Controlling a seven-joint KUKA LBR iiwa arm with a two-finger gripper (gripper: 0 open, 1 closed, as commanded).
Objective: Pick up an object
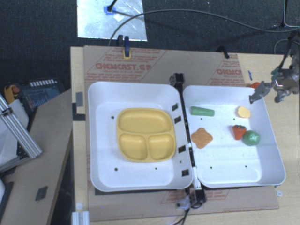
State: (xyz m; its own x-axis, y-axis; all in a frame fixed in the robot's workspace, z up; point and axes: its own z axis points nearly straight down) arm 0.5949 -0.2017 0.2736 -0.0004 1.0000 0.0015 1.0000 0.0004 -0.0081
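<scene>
Two-finger gripper (268, 93) spread, holding nothing, at right bin's (225, 175) far rim — nearest: small round yellow plastic toy (243, 112); likely light, stiff, slippery — pinch across middle.

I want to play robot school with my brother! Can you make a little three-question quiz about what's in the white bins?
1. True or false: the yellow tray sits in the left bin.
2. Which thing in the right bin lies nearest the divider between the bins?
A. green ball
B. orange-brown cracker piece
C. small yellow round piece
3. Fill in: the red strawberry-like toy lies right beside the green ____.

Key:
1. True.
2. B. The long green piece is also close to it.
3. Ball. The gripper hovers over the right bin's far right rim, holding nothing that can be seen.
</scene>
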